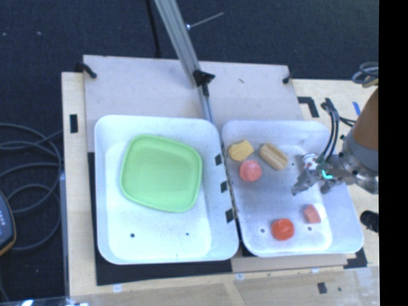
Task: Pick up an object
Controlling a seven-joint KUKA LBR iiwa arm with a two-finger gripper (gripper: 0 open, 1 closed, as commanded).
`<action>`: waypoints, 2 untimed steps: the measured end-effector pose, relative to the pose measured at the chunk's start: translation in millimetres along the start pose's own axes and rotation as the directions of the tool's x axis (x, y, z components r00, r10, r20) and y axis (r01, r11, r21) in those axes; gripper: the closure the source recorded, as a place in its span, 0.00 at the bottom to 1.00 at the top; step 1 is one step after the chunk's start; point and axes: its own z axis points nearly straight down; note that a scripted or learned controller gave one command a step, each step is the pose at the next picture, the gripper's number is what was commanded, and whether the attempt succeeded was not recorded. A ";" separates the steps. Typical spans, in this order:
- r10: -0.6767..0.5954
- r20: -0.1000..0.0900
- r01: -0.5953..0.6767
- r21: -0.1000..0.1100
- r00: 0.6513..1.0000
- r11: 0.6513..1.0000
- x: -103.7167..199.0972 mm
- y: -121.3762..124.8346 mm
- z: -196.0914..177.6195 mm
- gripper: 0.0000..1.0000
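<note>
The jaws (305,178) hang in the right bin (338,234); I cannot tell how wide they are. Nothing is in them. The small pink block (312,214) lies near, at five o'clock. To grab it well, move over it, line up, then go straight down and squeeze gently.

Green plate (161,173) in left bin (108,234)
</note>
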 end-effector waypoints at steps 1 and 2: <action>0.000 0.000 0.000 0.000 1.000 1.000 0.0 0.0 0.0 0.00; 0.001 0.000 -0.001 0.004 1.000 1.000 5.1 -4.4 46.4 0.00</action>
